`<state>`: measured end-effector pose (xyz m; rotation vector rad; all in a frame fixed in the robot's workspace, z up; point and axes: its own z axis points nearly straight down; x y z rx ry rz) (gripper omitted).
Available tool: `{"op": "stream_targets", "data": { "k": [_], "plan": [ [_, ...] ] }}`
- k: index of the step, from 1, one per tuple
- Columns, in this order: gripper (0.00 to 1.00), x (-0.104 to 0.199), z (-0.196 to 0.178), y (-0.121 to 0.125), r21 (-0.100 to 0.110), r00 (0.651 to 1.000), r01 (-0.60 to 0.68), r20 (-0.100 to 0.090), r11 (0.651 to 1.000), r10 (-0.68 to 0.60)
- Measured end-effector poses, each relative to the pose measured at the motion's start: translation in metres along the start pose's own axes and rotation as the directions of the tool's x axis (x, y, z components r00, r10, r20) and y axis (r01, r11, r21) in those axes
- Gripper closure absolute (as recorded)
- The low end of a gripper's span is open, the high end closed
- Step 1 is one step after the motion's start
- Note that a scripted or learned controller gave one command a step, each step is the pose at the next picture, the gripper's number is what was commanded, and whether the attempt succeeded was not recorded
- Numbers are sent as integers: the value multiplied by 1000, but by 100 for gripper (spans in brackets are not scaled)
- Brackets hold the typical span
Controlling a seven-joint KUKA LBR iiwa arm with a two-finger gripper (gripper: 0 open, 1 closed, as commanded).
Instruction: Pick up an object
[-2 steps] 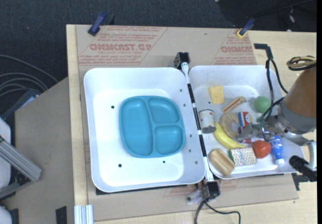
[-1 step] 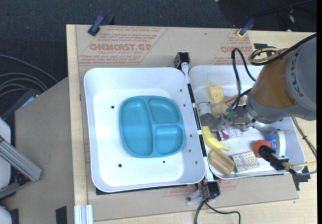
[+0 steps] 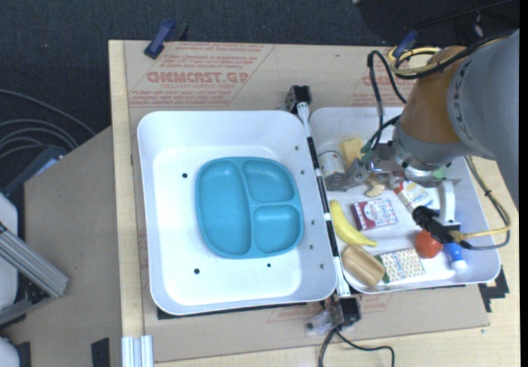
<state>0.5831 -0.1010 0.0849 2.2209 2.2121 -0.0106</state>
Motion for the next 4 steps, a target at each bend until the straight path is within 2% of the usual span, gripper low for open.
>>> {"op": "stream_targets", "data": {
  "k": [1, 2, 3, 4],
  "plan": [
    [0, -14, 0, 71, -1, 1000, 5, -9, 1000, -5],
    [0, 8, 0, 82, 6, 1000, 3, -8, 1000, -3],
    [100, 8, -11, 82, 8, 1000, 4, -7, 1000, -4],
    [100, 76, -102, 41, -1, 1000, 6, -11, 1000, -6]
  ]
}}
